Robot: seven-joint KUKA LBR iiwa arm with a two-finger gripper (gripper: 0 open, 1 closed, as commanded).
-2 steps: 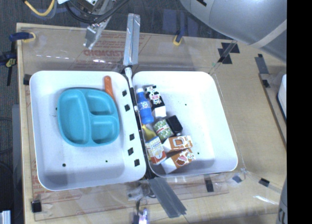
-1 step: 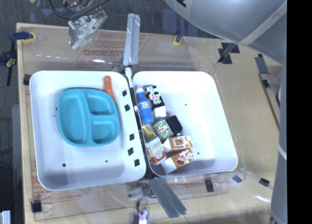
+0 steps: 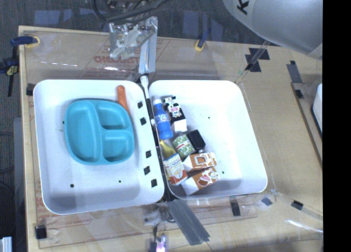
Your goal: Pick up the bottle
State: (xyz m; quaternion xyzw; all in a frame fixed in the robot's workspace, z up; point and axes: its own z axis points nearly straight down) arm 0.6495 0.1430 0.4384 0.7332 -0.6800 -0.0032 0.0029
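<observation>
Clear plastic sheeting covers the wooden bench (image 3: pixel 274 135), and on it two shallow white bins sit side by side, their inner walls touching along the middle. My grey arm (image 3: pixel 274 4) comes in from the upper right, and my claw (image 3: pixel 143 70) hangs above the far edge of the bench, just behind the seam where the two bins meet. From this slant I cannot tell how it is set, and nothing shows pinched in it.

My left bin (image 3: pixel 55 185) holds a turquoise divided plate (image 3: pixel 98 131) with three compartments, lying flat toward the bin's far half. An orange carrot-like piece (image 3: pixel 122 97) lies just beyond the plate's far right corner, near the dividing wall.

My right bin (image 3: pixel 236 130) holds a cluster pressed against its left wall. The bottle (image 3: pixel 161 118), clear blue with a white cap, lies on its side along that wall, cap toward the far end. Just beside its cap end is a small black-and-white carton (image 3: pixel 174 109). Nearer the camera come a black box (image 3: pixel 196 139), a green can (image 3: pixel 183 146), a red-and-white carton (image 3: pixel 174 169) and two brown-and-white cartons (image 3: pixel 202 161), one behind the other, all touching or nearly so.

My claw is well apart from the bottle, with the bin's far rim between them.
</observation>
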